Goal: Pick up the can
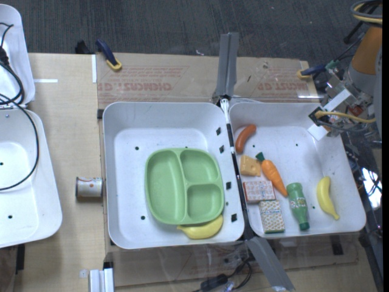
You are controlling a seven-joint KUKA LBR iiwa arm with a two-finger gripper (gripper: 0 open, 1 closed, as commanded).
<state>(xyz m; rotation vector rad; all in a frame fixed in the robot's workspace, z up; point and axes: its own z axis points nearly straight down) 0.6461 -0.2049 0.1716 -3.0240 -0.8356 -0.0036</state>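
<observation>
A dark carpeted floor lay behind a pale wooden desk [67, 102] topped with brown cardboard, on which two shallow white bins sat side by side. The left bin [121, 126] held a green divided plate [185, 184], and a yellow banana [202, 229] poked out from under the plate's near edge. The right bin [292, 139] held a sausage [244, 137], a wedge of cheese [249, 165], a carrot [273, 175], two small boxes [265, 204], a green bottle [298, 205] and a second banana [327, 198]. The can [89, 188] lay on its side on the bare desk, just outside the left bin's left wall and well apart from the arm. The arm, with its orange band [368, 53], came in at the upper right, and the hand [331, 115] hung over the right bin's far right corner amid wires and tags. Whether it was spread or closed could not be told, and nothing was seen in its grip.
</observation>
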